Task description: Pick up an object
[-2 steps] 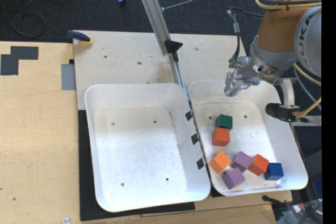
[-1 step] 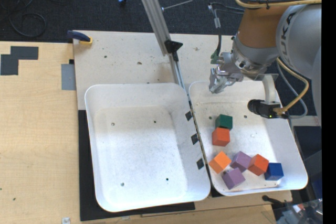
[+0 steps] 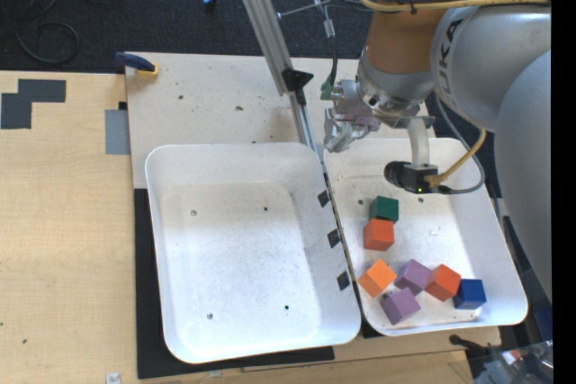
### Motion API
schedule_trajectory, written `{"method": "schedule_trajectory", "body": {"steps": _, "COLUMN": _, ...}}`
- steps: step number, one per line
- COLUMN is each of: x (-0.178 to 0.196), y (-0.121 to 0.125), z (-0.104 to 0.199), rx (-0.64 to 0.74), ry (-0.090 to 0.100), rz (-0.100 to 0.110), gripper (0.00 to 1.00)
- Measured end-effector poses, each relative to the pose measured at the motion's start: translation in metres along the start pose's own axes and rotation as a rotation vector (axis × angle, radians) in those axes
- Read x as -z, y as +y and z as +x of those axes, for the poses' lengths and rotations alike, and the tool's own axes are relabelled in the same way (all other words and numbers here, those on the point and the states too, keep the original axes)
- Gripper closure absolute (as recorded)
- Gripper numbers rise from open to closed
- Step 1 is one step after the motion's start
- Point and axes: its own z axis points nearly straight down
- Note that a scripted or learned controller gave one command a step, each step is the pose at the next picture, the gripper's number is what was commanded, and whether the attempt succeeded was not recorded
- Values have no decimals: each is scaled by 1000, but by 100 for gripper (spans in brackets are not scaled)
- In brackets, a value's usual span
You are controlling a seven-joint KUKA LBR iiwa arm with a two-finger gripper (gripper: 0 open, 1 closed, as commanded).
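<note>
- While the arm [image 3: 468, 40] leans in from the right, its hand [image 3: 345, 132] hangs over the far edge of the right bin [image 3: 504, 283]; I cannot tell its state.
- Blocks lie well apart from it, toward the near side: green block [image 3: 384, 209] touching red block [image 3: 379, 235], then orange block [image 3: 377, 277], two purple blocks [image 3: 414, 274], another red, blue block [image 3: 470, 292].
- Left bin [image 3: 171, 193] sits alongside on the desk [image 3: 63, 220].

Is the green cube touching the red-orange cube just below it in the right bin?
Touching. In the camera view the green cube sits directly against the top edge of the red-orange cube, with no white bin floor visible between them.
</note>
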Motion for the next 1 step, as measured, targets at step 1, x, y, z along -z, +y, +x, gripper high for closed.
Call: {"method": "schedule_trajectory", "body": {"steps": 1, "x": -13, "y": 5, "z": 61, "rx": 0, "ry": 0, "rz": 1, "gripper": 100}}
